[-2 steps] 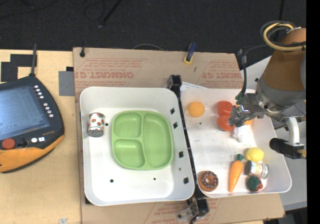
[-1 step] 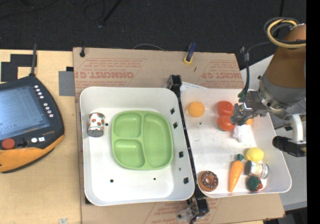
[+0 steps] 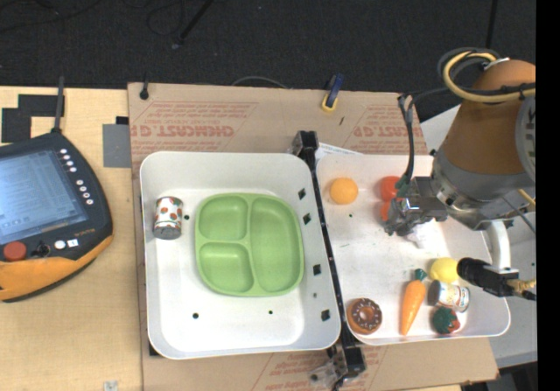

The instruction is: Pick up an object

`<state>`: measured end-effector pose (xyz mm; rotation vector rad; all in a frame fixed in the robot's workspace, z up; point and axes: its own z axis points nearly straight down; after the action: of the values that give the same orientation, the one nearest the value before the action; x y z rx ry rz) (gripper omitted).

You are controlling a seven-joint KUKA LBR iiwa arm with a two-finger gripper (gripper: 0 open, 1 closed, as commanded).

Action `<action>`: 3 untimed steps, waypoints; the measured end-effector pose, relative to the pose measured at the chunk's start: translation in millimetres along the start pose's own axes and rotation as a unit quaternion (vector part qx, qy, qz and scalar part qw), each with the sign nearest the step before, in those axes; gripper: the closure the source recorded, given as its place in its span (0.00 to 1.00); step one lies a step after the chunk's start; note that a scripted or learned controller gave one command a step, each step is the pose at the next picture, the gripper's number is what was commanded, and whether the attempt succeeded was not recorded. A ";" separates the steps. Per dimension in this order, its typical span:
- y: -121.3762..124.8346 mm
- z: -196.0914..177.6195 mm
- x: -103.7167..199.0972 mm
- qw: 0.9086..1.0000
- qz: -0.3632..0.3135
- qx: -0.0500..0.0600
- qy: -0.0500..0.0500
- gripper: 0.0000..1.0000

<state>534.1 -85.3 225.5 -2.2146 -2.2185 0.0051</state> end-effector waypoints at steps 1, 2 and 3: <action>-18.9 -8.1 46.0 1.000 -0.001 0.000 0.000 1.00; -27.4 -9.0 102.0 1.000 -0.002 0.000 0.000 1.00; -50.7 9.2 150.0 1.000 -0.001 0.001 -0.001 1.00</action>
<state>483.1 64.6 217.1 -2.2126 -2.2193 0.0090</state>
